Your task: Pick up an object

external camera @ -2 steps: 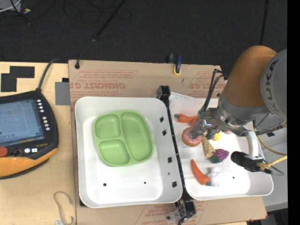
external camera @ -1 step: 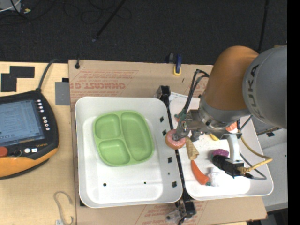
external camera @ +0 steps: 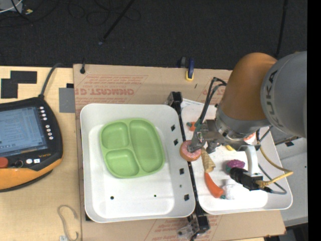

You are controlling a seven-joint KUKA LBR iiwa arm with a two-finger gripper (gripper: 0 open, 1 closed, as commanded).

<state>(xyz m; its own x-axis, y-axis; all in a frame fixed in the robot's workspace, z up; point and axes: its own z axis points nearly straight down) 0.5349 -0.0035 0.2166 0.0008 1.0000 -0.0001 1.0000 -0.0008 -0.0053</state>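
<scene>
Pink donut (external camera: 190,151) lies at the near-left edge of the right bin (external camera: 273,199), just right of the green plate (external camera: 132,147) across the black divider between the bins. Green plate has three compartments and lies flat in the left bin (external camera: 125,205), up toward its far side. Gripper (external camera: 201,140) hangs right of the plate, just above and touching or nearly touching the donut's far-right side; can't tell if the claw is spread, pressed together or pinching anything, too dark and cluttered there. Tan cone (external camera: 208,162) lies right of the plate, just past the donut, tip toward the gripper. Orange carrot-like piece (external camera: 215,185) lies further right and nearer the front than the plate. Purple item (external camera: 234,163) sits further right again, partly under the grey arm (external camera: 273,97). Teach pendant (external camera: 25,140) rests well left of the plate, off the bins.
</scene>
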